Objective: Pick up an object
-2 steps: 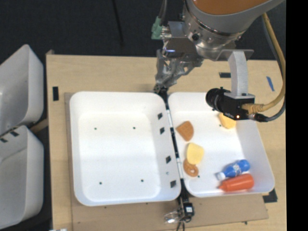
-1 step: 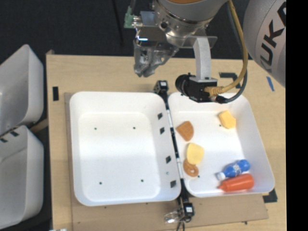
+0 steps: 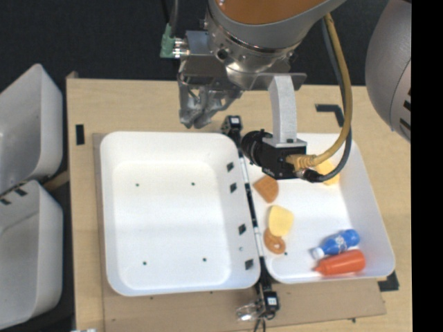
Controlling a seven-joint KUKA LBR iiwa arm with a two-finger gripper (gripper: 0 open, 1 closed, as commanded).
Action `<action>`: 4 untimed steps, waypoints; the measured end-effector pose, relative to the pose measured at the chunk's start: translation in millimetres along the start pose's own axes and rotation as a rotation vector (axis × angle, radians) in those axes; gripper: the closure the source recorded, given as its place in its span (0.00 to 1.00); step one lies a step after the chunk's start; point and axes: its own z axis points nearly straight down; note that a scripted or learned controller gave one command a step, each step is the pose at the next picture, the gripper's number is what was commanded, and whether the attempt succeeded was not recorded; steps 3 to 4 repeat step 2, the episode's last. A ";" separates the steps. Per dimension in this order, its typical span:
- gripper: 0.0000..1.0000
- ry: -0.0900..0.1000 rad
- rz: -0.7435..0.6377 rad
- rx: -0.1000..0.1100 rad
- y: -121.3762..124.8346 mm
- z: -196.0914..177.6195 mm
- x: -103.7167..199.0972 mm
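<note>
arm (image 3: 277,5): cut off at top edge | yellow object (image 3: 333,179): mostly hidden by cable (image 3: 344,116)

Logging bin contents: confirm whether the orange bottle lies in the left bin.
No. The orange bottle lies in the right bin, beside the blue bottle near its front corner.
</note>
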 end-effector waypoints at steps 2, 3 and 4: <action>1.00 -0.004 0.009 0.006 -3.6 43.1 -102.3; 1.00 -0.004 0.009 0.006 -3.6 43.1 -102.3; 1.00 -0.004 0.009 0.006 -3.6 43.1 -102.3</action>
